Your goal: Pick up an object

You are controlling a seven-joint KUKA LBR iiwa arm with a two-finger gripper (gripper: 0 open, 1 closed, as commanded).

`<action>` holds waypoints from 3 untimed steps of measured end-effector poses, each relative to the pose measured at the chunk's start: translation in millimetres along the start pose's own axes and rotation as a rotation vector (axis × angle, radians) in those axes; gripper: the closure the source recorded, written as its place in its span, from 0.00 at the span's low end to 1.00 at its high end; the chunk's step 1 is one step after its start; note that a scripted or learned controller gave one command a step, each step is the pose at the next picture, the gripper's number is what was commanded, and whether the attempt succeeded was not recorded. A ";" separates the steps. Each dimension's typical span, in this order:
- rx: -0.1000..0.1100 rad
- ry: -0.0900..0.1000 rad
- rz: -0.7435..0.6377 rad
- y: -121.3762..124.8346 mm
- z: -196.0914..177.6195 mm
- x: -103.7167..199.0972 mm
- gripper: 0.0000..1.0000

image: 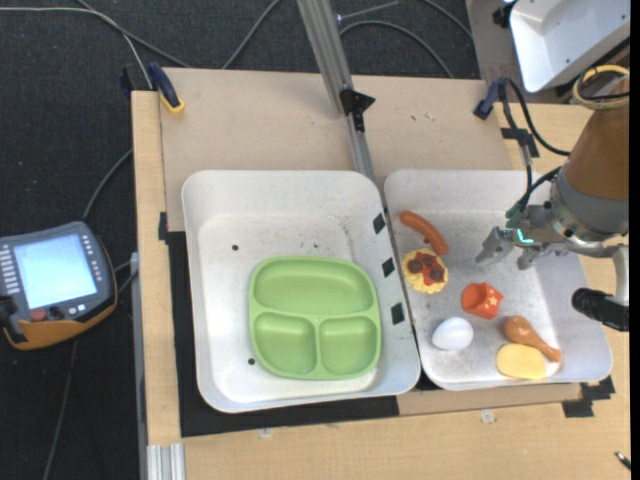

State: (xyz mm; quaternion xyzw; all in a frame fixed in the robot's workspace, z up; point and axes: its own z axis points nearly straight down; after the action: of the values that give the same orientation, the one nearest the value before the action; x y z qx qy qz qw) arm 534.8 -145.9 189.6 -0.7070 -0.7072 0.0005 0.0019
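The gripper (509, 253) hangs over the right bin (455, 190) near its right edge, fingers spread wide, with nothing between them. Just below it lies the red pepper (481, 300), mid-bin, apart from the fingers. The green tray (315, 317) sits in the left bin (215, 228).

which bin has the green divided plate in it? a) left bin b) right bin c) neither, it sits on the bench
a: the green divided plate lies inside the left bin, while the right bin holds the small food toys.
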 end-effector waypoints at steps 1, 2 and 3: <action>-0.002 0.000 0.000 0.5 -0.6 0.0 0.00; 0.004 0.001 0.000 -4.4 46.0 7.9 0.00; 0.004 0.001 0.001 -5.3 99.0 8.7 0.00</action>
State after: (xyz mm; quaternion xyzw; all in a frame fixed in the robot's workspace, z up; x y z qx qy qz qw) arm 529.2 -137.1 90.6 -0.7073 -0.7069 0.0014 0.0036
